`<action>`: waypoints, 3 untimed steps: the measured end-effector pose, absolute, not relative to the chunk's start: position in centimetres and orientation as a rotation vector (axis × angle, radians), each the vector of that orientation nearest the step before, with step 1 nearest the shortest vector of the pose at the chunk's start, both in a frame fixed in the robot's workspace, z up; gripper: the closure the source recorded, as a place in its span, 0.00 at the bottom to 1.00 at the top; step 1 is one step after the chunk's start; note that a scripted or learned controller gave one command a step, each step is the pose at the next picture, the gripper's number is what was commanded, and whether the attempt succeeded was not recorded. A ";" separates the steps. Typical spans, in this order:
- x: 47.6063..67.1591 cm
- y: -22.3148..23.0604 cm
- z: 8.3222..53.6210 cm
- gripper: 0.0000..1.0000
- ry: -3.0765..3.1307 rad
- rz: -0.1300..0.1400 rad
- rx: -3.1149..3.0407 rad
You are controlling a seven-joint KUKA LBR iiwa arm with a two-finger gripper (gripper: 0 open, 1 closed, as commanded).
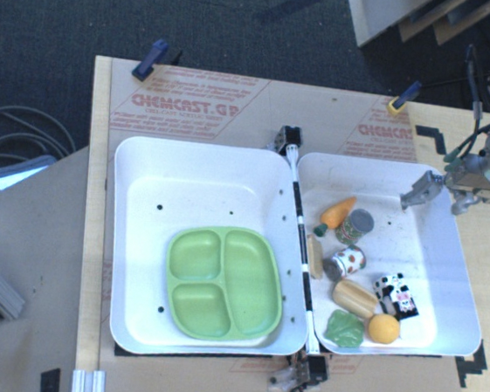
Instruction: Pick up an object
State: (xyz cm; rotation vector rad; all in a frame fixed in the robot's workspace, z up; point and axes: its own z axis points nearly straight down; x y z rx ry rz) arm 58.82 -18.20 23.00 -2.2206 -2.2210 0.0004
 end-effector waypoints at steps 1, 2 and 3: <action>61.2 -12.6 16.6 0.00 -2.220 0.001 -2.217; 62.0 -9.3 8.4 0.00 -2.221 0.001 -2.219; 62.0 -9.3 9.4 1.00 -2.221 0.001 -2.220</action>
